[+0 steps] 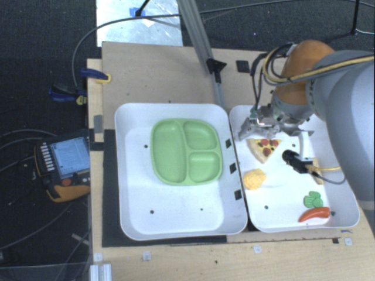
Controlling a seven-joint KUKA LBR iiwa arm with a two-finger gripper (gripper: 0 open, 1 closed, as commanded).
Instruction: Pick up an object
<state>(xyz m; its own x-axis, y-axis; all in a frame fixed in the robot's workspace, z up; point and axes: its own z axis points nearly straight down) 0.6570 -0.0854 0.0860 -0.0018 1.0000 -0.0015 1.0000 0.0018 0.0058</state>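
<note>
My gripper [259, 130] hangs over the far left part of the right bin [345, 215]. Just in front of it a toy pizza slice [265, 148] lies on the bin floor, its crust edge right under the gripper. A yellow corn-like toy [254, 179] lies nearer the front, close to the bin's left wall. In the front right corner a green broccoli toy [313, 200] sits beside a red and white toy [314, 215].
The left bin [176, 215] holds a green divided plate [186, 151] in its far half. The grey arm [345, 98] covers the right bin's far right side. Cables and a blue-screened device [67, 157] lie off the bench to the left.
</note>
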